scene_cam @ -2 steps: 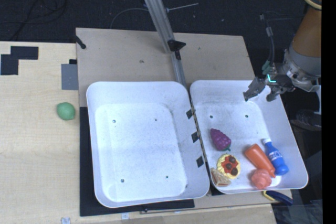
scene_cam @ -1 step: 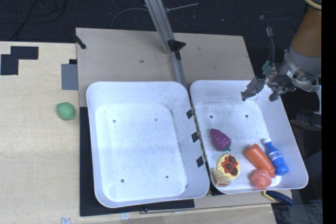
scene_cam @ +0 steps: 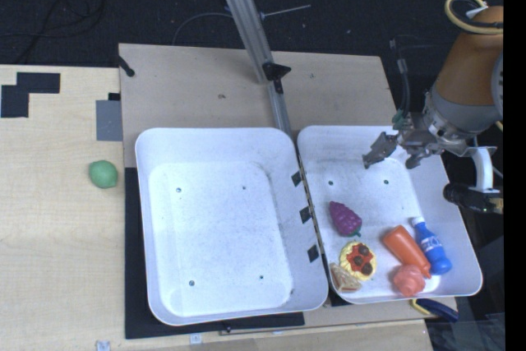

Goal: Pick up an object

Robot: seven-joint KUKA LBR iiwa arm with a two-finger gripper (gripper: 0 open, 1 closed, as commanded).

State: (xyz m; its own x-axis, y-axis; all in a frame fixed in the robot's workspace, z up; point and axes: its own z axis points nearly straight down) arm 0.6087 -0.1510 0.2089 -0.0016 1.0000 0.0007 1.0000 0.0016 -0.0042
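Small toy objects cluster low in the right white bin (scene_cam: 386, 177): purple grape bunch (scene_cam: 345, 219), pizza slice (scene_cam: 358, 260), orange carrot (scene_cam: 405, 248), blue bottle (scene_cam: 431, 246). The gripper (scene_cam: 393, 152) hovers over the bin's upper part, fingers spread, holding nothing.

even overhead light, bright white bins (scene_cam: 218, 145), dark backdrop, soft shadows, slightly grainy.

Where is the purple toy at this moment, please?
In the camera view, the purple toy lies in the right bin, near its left wall, just above the yellow pizza-like toy and left of the orange carrot.
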